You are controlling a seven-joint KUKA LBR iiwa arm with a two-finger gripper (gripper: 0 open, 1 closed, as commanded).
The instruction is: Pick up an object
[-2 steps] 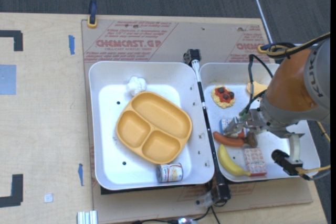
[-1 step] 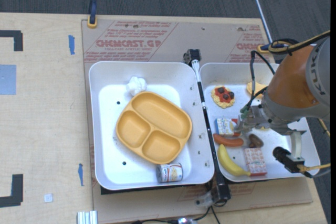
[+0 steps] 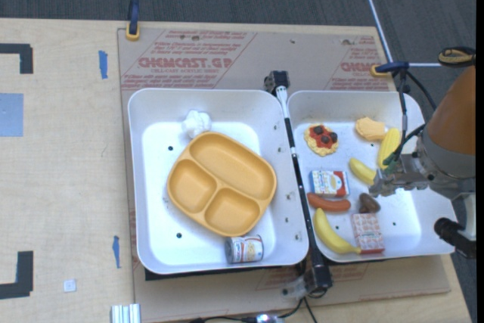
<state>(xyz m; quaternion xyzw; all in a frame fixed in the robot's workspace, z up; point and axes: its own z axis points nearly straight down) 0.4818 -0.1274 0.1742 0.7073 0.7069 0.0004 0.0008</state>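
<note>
**Two bins, gripper low over the right one**

Two shallow white bins sit side by side on the bench. From the camera view, the left bin point(image 3: 144, 163) holds a yellow three-part tray point(image 3: 221, 182) lying at a slant, a crumpled white lump point(image 3: 197, 119) just beyond the tray's far edge, and a small can point(image 3: 245, 249) on its side near the front wall.

The right bin point(image 3: 423, 238) carries the small toy foods: a mini pizza point(image 3: 322, 138) toward the back, a pale orange piece point(image 3: 370, 128) beside it, a yellow banana point(image 3: 389, 145) and a second yellow piece point(image 3: 362, 171) close by the gripper. A white carton point(image 3: 328, 182) stands near the middle, with a red sausage point(image 3: 328, 202) touching its front edge, a long banana point(image 3: 333, 233) curving along the front, a red-and-white packet point(image 3: 367, 231) beside that, and a dark brown lump point(image 3: 369, 202) just under the tool.

The arm enters from the right, and the gripper point(image 3: 387, 184) hangs low in the right bin, near the brown lump and the yellow piece. Whether it is clenched, released or grasping anything cannot be told from this angle.
</note>
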